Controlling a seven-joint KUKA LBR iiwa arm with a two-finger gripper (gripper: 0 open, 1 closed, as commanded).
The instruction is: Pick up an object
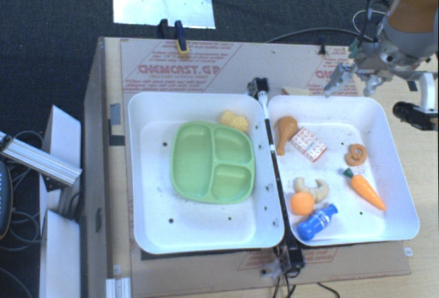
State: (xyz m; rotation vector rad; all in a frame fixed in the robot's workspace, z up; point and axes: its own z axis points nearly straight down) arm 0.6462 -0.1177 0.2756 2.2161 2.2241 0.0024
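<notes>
The arm [411, 1] comes in at the top right corner, and its gripper [351, 82] hangs above the far edge of the right bin [398, 221]. The two fingers [335, 80] are spread apart, and nothing is between them. They are above the rim of the bin, not touching any object.

The right bin is the landmark for the objects. Inside it, near its left wall, lies a brown chicken leg [284, 132]. Just beside the chicken leg, toward the middle of the bin, lies a small box with a red and white pattern [309, 144]. Near the right wall of the bin there is a small brown pretzel [356, 154], and just below it an orange carrot with a green top [363, 188]. In the lower part of the bin lies a pale, curved piece that is hard to name [311, 187], with an orange ball [302, 204] touching it, and a blue bottle [317, 221] lies near the bottom edge, tilted, just beside the ball.

To the left of the right bin, touching it along one side, stands the left bin [147, 221]. It holds a green plate with three sections [211, 161], and a yellow piece [234, 121] lies at the upper right corner of the plate. Both bins rest on the tabletop [199, 70], which is brown with red printed letters.
</notes>
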